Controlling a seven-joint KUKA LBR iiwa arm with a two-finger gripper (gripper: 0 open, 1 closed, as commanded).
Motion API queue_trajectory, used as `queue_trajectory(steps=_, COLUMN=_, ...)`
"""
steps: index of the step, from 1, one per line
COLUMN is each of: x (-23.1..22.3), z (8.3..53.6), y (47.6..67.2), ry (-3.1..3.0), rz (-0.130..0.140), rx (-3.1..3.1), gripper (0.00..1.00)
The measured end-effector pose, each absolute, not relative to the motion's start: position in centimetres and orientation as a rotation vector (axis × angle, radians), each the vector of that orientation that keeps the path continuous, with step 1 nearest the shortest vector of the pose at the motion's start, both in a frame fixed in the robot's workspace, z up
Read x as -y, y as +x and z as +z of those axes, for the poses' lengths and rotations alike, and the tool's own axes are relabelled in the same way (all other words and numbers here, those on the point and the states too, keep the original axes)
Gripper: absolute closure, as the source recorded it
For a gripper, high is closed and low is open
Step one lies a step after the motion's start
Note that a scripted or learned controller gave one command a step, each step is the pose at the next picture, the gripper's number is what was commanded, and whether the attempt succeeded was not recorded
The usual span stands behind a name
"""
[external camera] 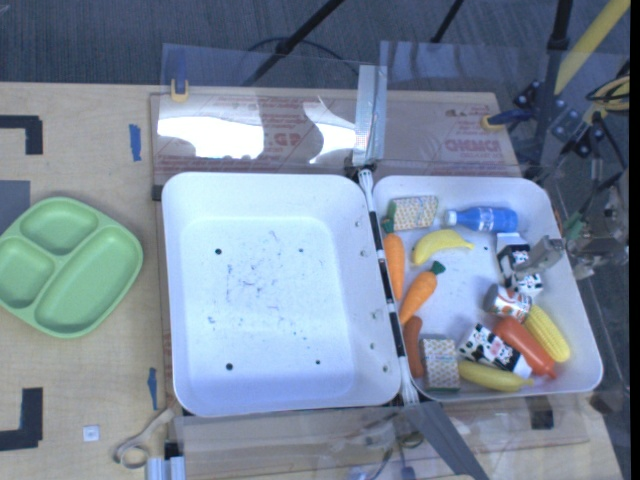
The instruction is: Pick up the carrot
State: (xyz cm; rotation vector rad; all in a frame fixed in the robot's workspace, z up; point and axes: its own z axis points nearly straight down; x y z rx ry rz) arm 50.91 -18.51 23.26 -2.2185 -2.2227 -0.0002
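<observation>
The tool (528, 264) hung low over the far right side of the right-hand bin (591, 366), blurred among the small things there, and I could not tell whether it was open or closed. Nothing could be seen gripped in it.

The carrot (419, 295) lay well apart from it, on the bin's left side near the wall shared with the left bin (270, 268). It lay at a slant, its green tuft up towards the banana (442, 245). A second orange piece (395, 262) lay just beside it against the wall, and a third (412, 346) below it.

To my eye it was a toy: light, stiff, smooth and probably a bit slippery, not fragile. Its taper would let it squirt out if pinched near the tip, so I would have taken it across the thick middle, closing crosswise to its length, clear of the neighbouring orange piece.
</observation>
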Motion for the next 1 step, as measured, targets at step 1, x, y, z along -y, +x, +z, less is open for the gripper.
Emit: queue_trajectory(steps=1, x=14.25, z=12.23, y=47.93, ry=-2.103, rz=-0.001, rx=2.333, gripper=0.00)
